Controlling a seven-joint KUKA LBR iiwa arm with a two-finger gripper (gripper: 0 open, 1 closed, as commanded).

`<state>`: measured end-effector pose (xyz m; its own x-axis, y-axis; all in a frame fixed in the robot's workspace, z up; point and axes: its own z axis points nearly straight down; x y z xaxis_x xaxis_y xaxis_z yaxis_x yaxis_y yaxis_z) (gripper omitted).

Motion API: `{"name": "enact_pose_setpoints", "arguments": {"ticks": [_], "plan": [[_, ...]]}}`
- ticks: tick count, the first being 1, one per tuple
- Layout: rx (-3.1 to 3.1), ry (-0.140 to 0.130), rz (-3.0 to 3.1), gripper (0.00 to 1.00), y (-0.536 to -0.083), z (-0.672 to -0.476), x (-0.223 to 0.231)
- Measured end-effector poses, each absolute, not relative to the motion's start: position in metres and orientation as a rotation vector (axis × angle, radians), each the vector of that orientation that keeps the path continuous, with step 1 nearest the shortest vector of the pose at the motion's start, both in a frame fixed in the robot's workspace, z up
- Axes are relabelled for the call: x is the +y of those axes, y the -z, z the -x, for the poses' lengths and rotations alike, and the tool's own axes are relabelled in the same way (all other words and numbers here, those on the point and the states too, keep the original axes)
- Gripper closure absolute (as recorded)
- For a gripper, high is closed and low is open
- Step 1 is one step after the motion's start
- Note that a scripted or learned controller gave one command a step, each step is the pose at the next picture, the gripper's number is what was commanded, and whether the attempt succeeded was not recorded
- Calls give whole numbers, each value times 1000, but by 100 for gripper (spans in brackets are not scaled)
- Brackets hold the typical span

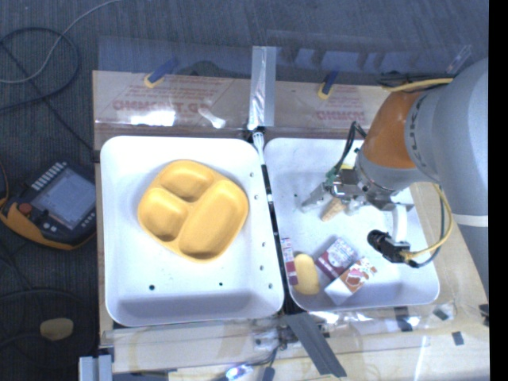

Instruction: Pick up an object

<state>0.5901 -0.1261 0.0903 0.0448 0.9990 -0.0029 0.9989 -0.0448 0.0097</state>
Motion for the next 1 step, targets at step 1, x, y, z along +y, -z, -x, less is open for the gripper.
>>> {"name": "enact_pose_setpoints", "arguments": {"ticks": [1], "plan": [[2032,6,-2394,0,-183,-592,-88]]}}
